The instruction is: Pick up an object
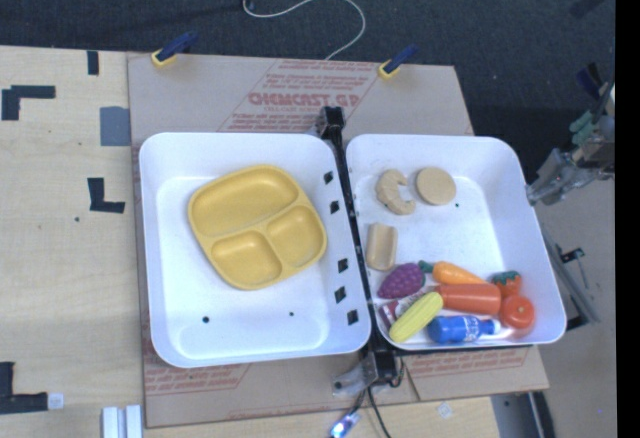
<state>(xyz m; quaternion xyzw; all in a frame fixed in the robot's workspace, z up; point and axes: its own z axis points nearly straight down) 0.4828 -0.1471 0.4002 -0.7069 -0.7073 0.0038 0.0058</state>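
The right white bin point(500, 161) holds several toy foods. A bitten tan biscuit point(395, 192) and a round cookie point(435, 186) lie near its back. A bread slice point(381, 246) lies by the left wall. Purple grapes point(402, 279), a carrot point(460, 274), a red-orange sausage point(470, 298), a tomato point(517, 311), a corn cob point(416, 315) and a blue bottle point(460, 329) crowd the front. My gripper point(557, 178) hangs just outside the bin's right rim, away from all the food, at the end of the grey arm.
The left white bin point(165, 226) holds a yellow divided plate point(258, 224). Black clips run along the wall between the bins point(343, 226). A white cable point(300, 6) loops across the dark floor behind the cardboard base.
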